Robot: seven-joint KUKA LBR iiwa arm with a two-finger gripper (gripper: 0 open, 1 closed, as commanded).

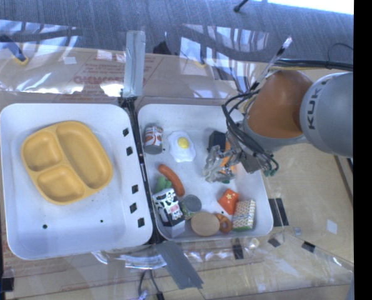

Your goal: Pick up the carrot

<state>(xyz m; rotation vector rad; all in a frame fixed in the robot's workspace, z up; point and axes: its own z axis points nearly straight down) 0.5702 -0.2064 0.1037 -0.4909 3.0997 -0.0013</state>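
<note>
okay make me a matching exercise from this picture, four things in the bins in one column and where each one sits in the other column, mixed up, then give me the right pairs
Things:
1. yellow divided plate
2. fried egg toy
3. sausage
4. gripper

Places:
A. far part of the right bin, beside the small can
B. right part of the right bin, above the orange carton
C. alone in the left bin
D. middle of the right bin, just beyond the cow-print carton

Pairs: 1-C, 2-A, 3-D, 4-B
</note>
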